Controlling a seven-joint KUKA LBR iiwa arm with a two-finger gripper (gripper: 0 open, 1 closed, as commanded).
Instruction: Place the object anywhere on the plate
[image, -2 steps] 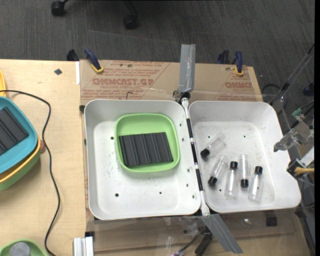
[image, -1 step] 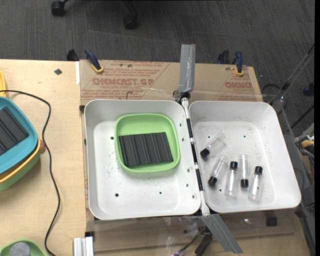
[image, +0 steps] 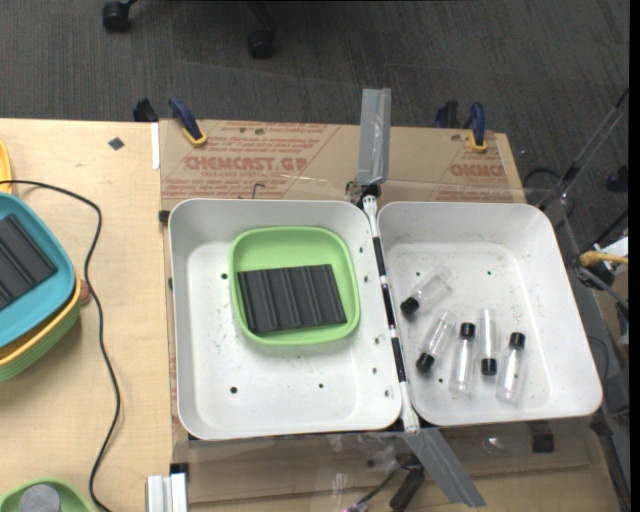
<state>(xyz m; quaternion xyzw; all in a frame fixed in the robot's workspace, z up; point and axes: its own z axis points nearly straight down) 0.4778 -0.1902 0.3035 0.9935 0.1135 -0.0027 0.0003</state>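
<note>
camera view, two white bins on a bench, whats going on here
Nothing is being handled right now. The left bin holds a green plate with a dark ribbed pad lying on it. The right bin holds five small clear vials with black caps, loose on its floor. None of the vials is on the plate yet.

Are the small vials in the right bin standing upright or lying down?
Lying down. All five vials rest on their sides on the right bin floor, black caps pointing different ways.

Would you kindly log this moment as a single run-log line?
green square plate: left white bin, dark ribbed insert | five clear black-capped plastic vials: right white bin | placement: not done
</note>
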